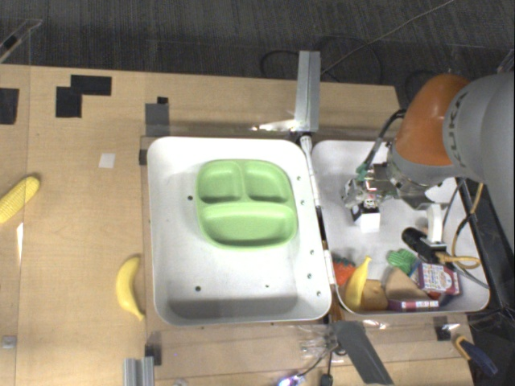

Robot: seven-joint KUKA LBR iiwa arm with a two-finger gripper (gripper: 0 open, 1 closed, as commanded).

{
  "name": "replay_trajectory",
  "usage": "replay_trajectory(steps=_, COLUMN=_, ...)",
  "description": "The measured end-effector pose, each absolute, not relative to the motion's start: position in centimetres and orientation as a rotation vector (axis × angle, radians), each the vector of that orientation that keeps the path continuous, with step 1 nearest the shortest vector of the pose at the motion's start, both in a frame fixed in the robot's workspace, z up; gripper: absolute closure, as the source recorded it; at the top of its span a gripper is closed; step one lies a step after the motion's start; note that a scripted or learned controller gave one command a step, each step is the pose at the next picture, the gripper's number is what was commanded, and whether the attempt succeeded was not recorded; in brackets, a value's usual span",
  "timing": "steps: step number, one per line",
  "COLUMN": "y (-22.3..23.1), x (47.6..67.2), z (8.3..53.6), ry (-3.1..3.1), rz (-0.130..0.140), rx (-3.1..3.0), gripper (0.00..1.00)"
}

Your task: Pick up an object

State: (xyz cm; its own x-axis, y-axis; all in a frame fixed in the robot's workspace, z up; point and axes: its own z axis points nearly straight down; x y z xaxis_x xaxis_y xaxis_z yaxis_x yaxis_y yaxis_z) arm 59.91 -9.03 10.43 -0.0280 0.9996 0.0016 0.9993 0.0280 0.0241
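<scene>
While the gripper hangs low in the far half of the right bin, you are at the descent-and-grasp step; nothing is lifted yet.

Camera view:
- Arm reaches in from the right, wrist bent down over the bin floor.
- Gripper state: you cannot tell from here whether it is released or clenched; the tool is seen from above and its own body covers the tips. Nothing visibly held.
- White block sits just below the gripper, touching or nearly so. It is likely the target, though at this size it could be part of the tool.
- Other candidates are heaped at the near end of the same bin, apart from the gripper: orange piece, yellow piece, green piece, printed box.
- Left bin holds a green divided plate, well clear of the arm.
- On the bench outside the bins: a banana and a corn cob.

Next move, as a judgement: centre over the white block, close on it and lift straight up. Then watch whether it rises with the tool. If it stays on the floor, count the try as failed and go to the heap.
</scene>
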Motion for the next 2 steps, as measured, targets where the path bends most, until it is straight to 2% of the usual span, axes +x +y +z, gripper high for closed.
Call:
replay_trajectory(steps=1, y=-6.0, x=65.3, z=18.7, ry=2.187, rz=0.007, rx=2.249, gripper=1.0)
replay_trajectory(steps=2, y=-5.9, x=65.5, z=19.8, ry=2.193, rz=0.01, rx=2.238, gripper=1.0)
